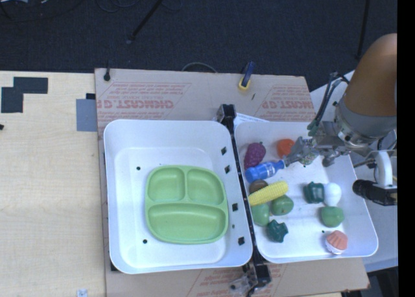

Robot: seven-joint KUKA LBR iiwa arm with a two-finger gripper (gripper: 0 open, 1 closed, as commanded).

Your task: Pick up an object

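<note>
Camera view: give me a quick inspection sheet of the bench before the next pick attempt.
Surface: two white bins on cardboard; left bin, right bin.
Job's things: right bin holds blue bottle, corn, purple grapes, orange piece, several green toys, a white ball.
Clutter: green divided plate in left bin.
Grippers: gripper low over right bin's upper part, beside the bottle; grasp not discernible.
Cables: dark cables on floor above bench.
Surroundings: wooden tabletop at left.
</note>
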